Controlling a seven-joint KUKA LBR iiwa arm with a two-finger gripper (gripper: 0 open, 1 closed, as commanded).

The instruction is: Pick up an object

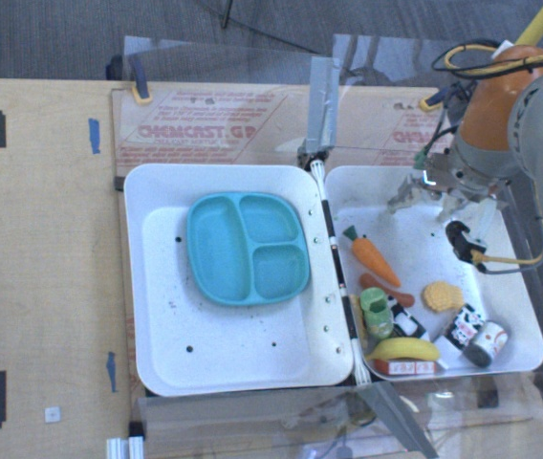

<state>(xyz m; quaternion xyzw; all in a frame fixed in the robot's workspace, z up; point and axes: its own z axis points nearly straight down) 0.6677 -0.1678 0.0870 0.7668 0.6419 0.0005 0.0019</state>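
My gripper (427, 197) hangs over the back of the right bin (525, 299), its fingers (403, 198) spread open with nothing between them. In front of it lies an orange carrot (375, 256) with a green top. Further forward are a red sausage-like piece (389, 292), a green cup (377, 312), a yellow banana (405, 349), a round yellow cookie (442, 296), a black-and-white cow toy (466, 327) and a small grey can (488, 343). All of these rest on the bin floor, apart from the gripper.
The left bin (157, 295) holds a teal divided plate (249, 247). A raised wall (327, 256) separates the two bins. A black cable end (459, 239) with a yellow wire hangs beside the arm over the right bin's far side.
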